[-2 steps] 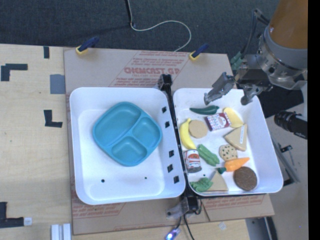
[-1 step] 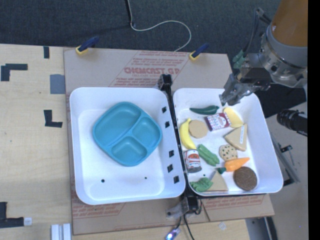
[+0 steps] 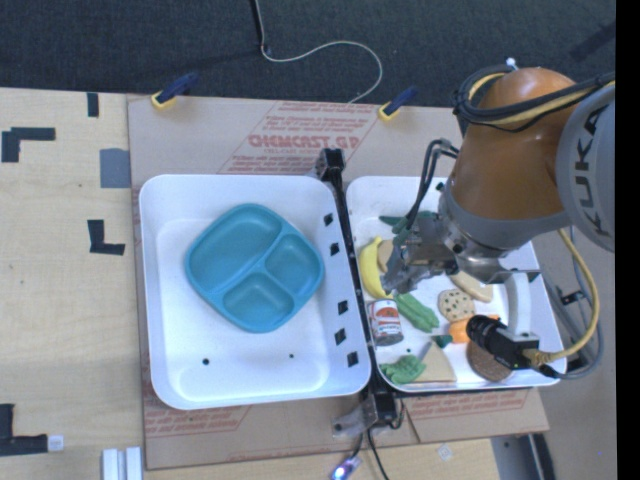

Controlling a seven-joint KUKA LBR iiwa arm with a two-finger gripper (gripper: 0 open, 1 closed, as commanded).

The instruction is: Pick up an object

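Note:
The right bin [image 3: 370,193] holds several small toy foods. Among them are a yellow banana [image 3: 371,266] at its left wall, a small can [image 3: 386,322], a green pickle [image 3: 419,314], a speckled cookie [image 3: 455,303], an orange carrot piece [image 3: 459,332] and a toast slice [image 3: 437,368]. My gripper [image 3: 404,270] hangs low over the left part of this bin, just right of the banana and above the pickle. The arm's orange band and grey wrist hide the bin's middle and back.
The left bin [image 3: 165,298] holds a blue divided plate [image 3: 255,266]. A black divider [image 3: 343,258] runs between the bins. A green leafy piece [image 3: 402,372] and a brown round piece [image 3: 487,362] lie along the right bin's front edge. A cable loops at the arm's right.

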